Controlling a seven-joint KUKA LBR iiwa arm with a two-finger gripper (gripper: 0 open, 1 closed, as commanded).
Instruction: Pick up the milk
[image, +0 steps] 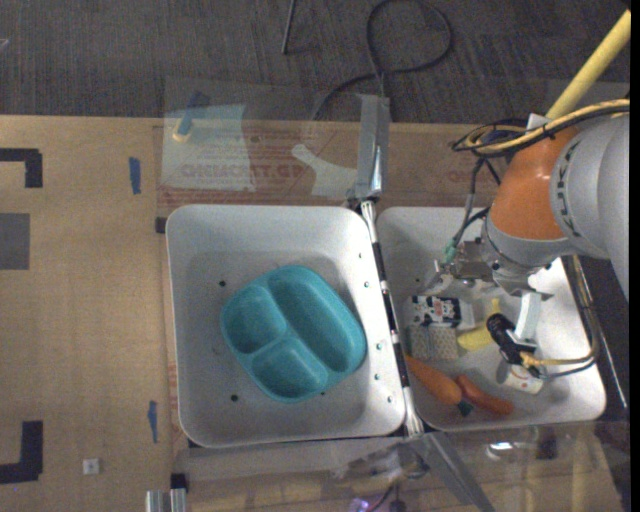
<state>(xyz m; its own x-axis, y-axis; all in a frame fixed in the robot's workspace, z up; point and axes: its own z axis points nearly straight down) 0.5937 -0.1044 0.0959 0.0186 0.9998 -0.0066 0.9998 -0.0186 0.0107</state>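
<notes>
Over the right bin, our jaws hang just above the milk, which rests beside carrots; whether they are open we cannot tell.

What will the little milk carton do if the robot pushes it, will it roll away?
Probably not. The milk carton looks boxy with flat sides, so it should slide or tip rather than roll. It seems small, so likely light and easy to knock over. It lies close beside a speckled block in the right bin, so a push may bump that too.
</notes>
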